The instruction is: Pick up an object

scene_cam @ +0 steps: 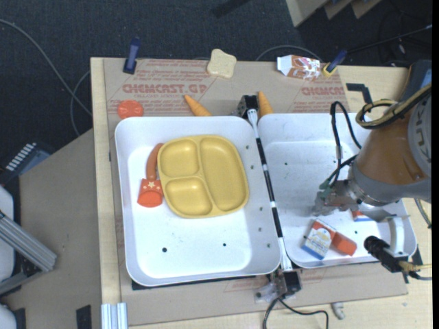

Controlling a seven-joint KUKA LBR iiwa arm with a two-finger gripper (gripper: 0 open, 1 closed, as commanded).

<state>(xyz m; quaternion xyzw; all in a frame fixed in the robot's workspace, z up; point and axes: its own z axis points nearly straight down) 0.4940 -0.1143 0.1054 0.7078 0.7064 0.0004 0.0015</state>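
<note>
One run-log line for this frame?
arm: over right bin | tool: low, beside small carton | left bin: yellow tray

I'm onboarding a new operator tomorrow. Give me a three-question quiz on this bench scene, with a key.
1. True or false: the yellow divided plate lies in the right bin.
2. Which item lies nearest the gripper? A) small carton B) bread slice C) blue clip
3. Fill in: the bread slice rests on the ___ behind the bins.

Key: 1. False, it lies in the left bin. 2. A. 3. Cardboard.
</note>
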